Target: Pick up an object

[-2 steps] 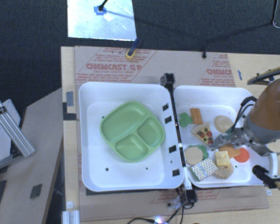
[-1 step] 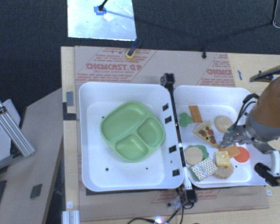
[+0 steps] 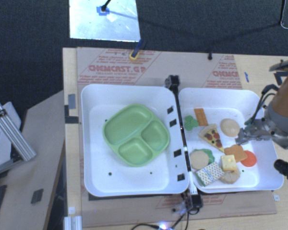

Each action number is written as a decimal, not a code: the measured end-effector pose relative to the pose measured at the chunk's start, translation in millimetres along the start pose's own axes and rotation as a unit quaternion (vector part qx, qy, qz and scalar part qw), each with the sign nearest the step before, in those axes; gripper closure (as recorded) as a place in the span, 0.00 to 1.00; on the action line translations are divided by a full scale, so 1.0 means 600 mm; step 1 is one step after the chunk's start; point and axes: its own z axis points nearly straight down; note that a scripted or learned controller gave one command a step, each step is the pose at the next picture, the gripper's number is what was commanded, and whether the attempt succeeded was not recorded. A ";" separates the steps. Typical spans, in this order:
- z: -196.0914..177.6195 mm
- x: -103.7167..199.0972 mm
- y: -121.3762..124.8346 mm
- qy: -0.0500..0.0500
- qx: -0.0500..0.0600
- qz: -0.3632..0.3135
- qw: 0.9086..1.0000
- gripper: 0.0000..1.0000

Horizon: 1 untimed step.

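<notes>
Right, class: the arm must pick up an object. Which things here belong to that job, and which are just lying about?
Belong to the job:
claw, over the right bin
pizza slice
round bun
cheese cube
red disc
patterned packet

Just lying about:
green divided plate in the left bin
silver sheet beyond the bench

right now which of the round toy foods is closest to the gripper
The pale bun at the right bin's upper right, just left of the gripper. The other round pieces, like the red slice, lie lower.

Robotics lab, taped cardboard bench (image 3: 110,66), white bins (image 3: 129,92), aluminium framing (image 3: 9,128), cables
</notes>
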 end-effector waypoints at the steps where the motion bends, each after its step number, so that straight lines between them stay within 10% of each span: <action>1: -0.069 0.000 0.006 0.000 0.000 0.000 1.000 1.00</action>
